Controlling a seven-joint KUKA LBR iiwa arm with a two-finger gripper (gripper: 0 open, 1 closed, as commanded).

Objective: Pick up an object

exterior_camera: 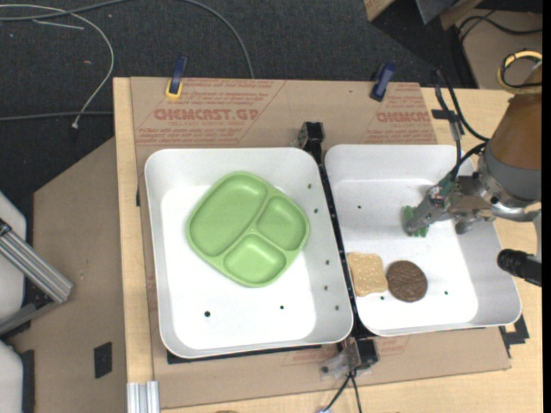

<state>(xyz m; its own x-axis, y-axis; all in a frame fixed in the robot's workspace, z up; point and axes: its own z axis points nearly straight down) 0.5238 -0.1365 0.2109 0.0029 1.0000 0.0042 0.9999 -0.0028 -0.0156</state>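
Left shallow white bin (172, 317) held a green three-compartment plastic plate (248, 228) near centre. Right white bin (379, 166): round brown cookie (406, 280) touching tan square cracker (368, 273) by front-left corner. Gripper (419, 219) above mid-bin; finger state unclear.

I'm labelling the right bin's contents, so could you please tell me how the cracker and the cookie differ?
The cracker is pale tan, while the cookie is dark brown. The cracker is roughly square; the cookie is round. The cracker sits against the bin's left wall, the cookie just to its right. Both lie flat on the floor of the right bin, side by side.
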